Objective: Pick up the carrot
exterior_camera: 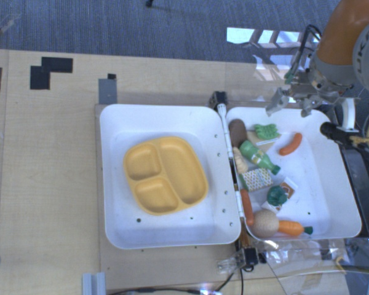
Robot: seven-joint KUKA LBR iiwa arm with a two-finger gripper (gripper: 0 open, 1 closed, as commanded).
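Camera view: the carrot lies at the right bin's near edge, touching a beige ball. The gripper hovers over that bin's far edge, jaws spread wide, holding nothing.

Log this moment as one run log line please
task: pick up carrot | carrot: lying in right bin, near front edge, beside egg | gripper: above bin's back edge, away from carrot

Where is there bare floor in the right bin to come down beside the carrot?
Bare floor lies right of the carrot, below the sausage, out to the right bin wall. Its left side is crowded: green bottle, broccoli, egg.
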